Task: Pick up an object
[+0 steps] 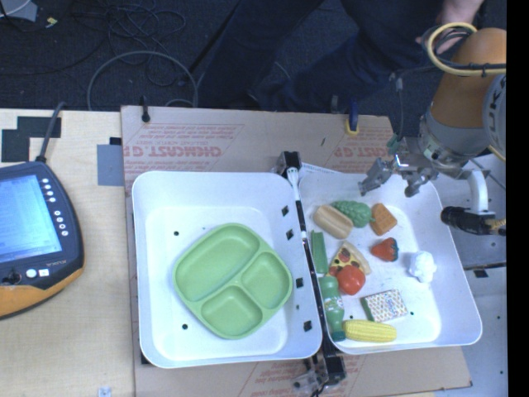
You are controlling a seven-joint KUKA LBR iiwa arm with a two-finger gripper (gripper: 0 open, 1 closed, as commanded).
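Two fingers of my gripper (394,179) spread wide, empty, above the right bin's (459,308) far rim, near the hot dog (333,220).

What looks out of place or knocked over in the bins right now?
Nothing stands out. The toy food, including the hot dog, pizza slice and corn, lies loosely inside the right bin. The green divided plate sits flat in the left bin. The gripper hovers above the right bin's far edge.
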